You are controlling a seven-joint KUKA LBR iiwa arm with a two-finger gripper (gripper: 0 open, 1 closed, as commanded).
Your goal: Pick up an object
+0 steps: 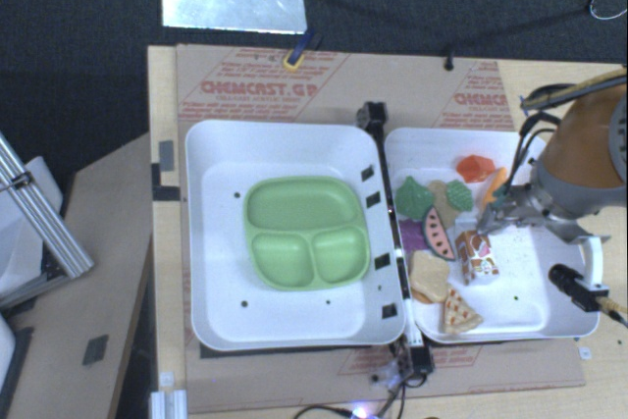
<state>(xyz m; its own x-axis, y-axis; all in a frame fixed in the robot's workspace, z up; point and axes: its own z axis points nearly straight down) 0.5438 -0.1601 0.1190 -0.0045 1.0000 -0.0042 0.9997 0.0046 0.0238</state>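
The pincer [488, 219] is seen low over the right bin [530, 319], at the end of the grey arm [579, 172] with its orange band. Whether the pincer is open or closed cannot be told, as its tip is small and blurred.

A small carton [477, 256] with a red and white print is found just below the pincer, close to its tip; contact cannot be made out, and the print on it is too small to be read. An orange carrot-like piece [494, 183] lies just above the pincer, and a red piece [475, 167] sits a little further up. To the pincer's left, a green leafy piece [459, 194] and a darker green one [414, 198] are placed, with a watermelon slice [439, 234] below them. Further down and to the left, a slice of bread [428, 278] and a pizza slice [457, 311] are seen near the bin's lower edge.

Well to the left of the pincer, the left bin [221, 162] holds a green divided plate [302, 231] with three compartments.

Both bins rest on a brown cardboard sheet [255, 85], on which red lettering is printed. "CHEMCAST" can be read upside down at the top left, and it is repeated at the top right above the pincer; the smaller lines under it are not legible.
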